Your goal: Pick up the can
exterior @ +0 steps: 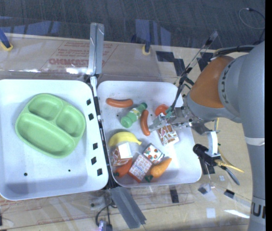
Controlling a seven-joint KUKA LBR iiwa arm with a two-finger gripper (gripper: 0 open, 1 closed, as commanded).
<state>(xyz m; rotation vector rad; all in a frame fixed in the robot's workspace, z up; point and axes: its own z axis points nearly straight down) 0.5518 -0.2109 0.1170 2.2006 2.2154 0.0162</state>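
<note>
gripper (167, 121) hung at the right bin's (186, 174) crowded far side; finger state could not be told. no clear can; neighbouring cartons (168, 135) risked a wrong grab.

One fixed camera looks down from above at a slant on the bench (126, 57); both white bins fit within the frame, the left bin (1, 143) at frame left, the right bin (186, 174) at centre; dark floor runs along the top; the arm (232, 88) enters from frame right, near the lens.
</note>
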